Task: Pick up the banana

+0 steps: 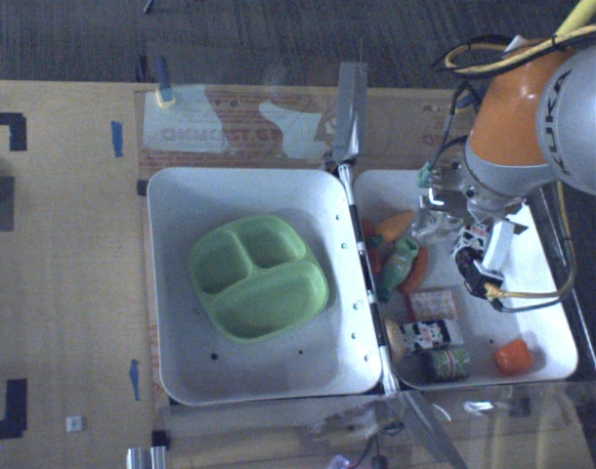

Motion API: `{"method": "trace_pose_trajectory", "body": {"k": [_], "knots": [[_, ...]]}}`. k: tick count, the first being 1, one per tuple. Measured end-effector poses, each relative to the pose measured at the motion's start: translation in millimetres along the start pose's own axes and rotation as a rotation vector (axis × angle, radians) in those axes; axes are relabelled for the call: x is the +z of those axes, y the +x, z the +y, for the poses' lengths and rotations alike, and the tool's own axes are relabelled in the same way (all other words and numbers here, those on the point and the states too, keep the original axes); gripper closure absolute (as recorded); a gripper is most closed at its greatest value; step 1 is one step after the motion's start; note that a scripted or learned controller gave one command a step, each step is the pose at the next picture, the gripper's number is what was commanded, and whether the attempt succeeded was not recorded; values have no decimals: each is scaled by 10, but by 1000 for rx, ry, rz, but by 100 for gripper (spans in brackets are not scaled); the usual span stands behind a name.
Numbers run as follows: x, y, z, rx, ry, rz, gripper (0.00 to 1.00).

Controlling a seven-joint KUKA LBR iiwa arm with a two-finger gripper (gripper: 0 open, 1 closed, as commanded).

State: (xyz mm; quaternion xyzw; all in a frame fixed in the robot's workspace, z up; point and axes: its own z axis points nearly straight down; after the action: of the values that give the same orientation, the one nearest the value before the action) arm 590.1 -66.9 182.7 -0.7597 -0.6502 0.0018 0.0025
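Observation:
A yellow-orange curved piece, which looks like the banana, lies in the upper left of the right bin. Part of it is hidden by the gripper. My gripper hangs just to its right, low over the bin, under the orange-banded wrist. A green toy vegetable and a red piece lie right below the banana, touching or nearly touching it.
The left bin holds a green divided plate. In the right bin lie a pink box, a small carton, a dark can and an orange-red fruit. A cable loops beside the wrist.

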Motion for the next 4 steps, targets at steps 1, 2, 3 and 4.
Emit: {"method": "trace_pose_trajectory", "body": {"k": [1, 2, 3, 4], "knots": [[8, -235, -917, 114, 1, 0, 100], [163, -697, -1022, 166, 1, 1, 100], [422, -411, -1067, 166, 2, 1, 100], [490, -997, -970, -123, -2, 1, 100]]}}
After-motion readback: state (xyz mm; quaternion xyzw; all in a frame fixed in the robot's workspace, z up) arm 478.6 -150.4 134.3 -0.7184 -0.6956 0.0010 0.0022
